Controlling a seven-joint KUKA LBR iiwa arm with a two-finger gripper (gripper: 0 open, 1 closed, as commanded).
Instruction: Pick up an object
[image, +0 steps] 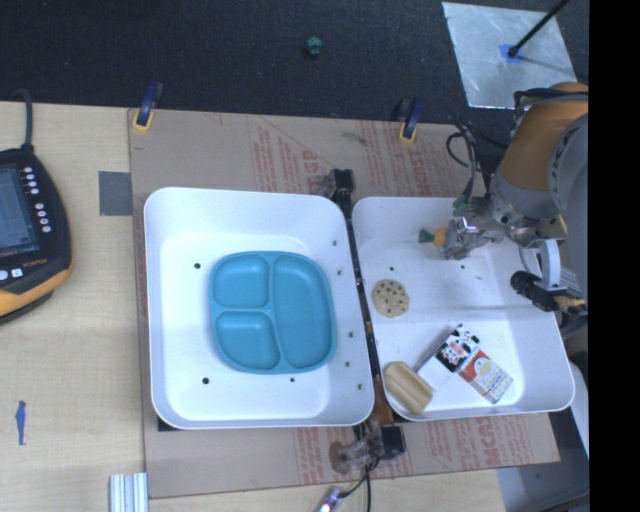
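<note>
Two white bins sit side by side on the bench. Left bin (170, 300): holds one blue divided plate (271, 310), lying flat near the middle. Right bin (520, 310): holds a round cookie (390, 297) near the shared wall; a tan oval piece (408, 387) at the near left corner; a flat printed carton (466, 365) lying just beside the tan piece; a small orange-and-green item (430, 237) near the far wall.

Gripper (462, 240): low over the far part of the right bin, just right of the small orange-and-green item. Finger opening cannot be told from this slant, and nothing is visibly held between the fingers.

Step in hand, as judged: closing in on a first grasp, most likely of the small orange-and-green item, it being nearest. Nothing lifted yet.

Handling advice: centre the fingertips over the item before descending, since it is small and could skid aside or slip out. It lies close to the far wall, so approach from straight above. Lift slowly and confirm the item rises with the fingers.

Off-bin: a teach pendant (25, 235) rests at the bench's left edge.
</note>
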